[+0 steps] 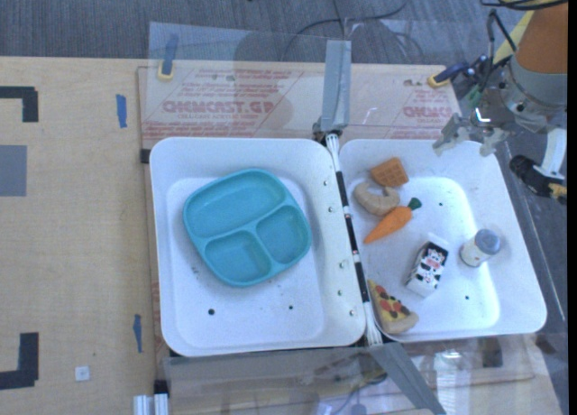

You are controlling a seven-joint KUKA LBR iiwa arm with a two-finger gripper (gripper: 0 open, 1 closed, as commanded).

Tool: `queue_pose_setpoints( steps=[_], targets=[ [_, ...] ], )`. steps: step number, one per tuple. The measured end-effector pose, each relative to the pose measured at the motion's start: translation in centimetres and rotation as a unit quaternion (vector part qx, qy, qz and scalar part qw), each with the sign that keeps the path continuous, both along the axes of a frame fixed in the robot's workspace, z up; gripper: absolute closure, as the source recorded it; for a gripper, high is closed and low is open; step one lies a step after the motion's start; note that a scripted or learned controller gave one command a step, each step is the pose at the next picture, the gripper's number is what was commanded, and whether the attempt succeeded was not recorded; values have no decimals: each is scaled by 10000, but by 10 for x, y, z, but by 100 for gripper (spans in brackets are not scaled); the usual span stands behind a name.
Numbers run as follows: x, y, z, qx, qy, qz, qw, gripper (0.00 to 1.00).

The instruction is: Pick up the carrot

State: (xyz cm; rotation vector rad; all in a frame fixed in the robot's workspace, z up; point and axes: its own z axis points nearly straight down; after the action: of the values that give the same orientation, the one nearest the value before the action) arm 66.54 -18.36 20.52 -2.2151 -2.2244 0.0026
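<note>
- Carrot (pixel 389 223) lies in the right bin (pixel 518 300), near its left wall, untouched by the claw.
- Nearest in that bin, a pizza slice (pixel 393 307) sits at the front left corner; a small cow-print carton (pixel 427 268) and a grey-capped jar (pixel 480 245) lie farther in.
- Left bin (pixel 180 314) holds a blue divided plate (pixel 246 225).
- Carrot's long axis runs diagonally: orange tip toward the front left, green top toward the back right.
- Just behind it rest a beige ring-shaped pastry (pixel 375 197) and an orange cracker (pixel 389 172).
- Farthest, the arm (pixel 541 43) enters from the right; its claw (pixel 470 134) hovers over the bin's back right rim, fingers spread, gripping nothing.
- Desk (pixel 72 224) carries both bins.
</note>
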Motion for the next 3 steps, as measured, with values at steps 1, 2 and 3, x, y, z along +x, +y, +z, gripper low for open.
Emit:
queue_pose_setpoints(
  steps=[1,2,3],
  targets=[
    [-26,81,-97,-25,-87,2727,9620,0],
    [-92,41,-117,-17,-53,2612,9653,0],
    [-90,36,-107,-50,-94,2578,9661,100]
  ],
)
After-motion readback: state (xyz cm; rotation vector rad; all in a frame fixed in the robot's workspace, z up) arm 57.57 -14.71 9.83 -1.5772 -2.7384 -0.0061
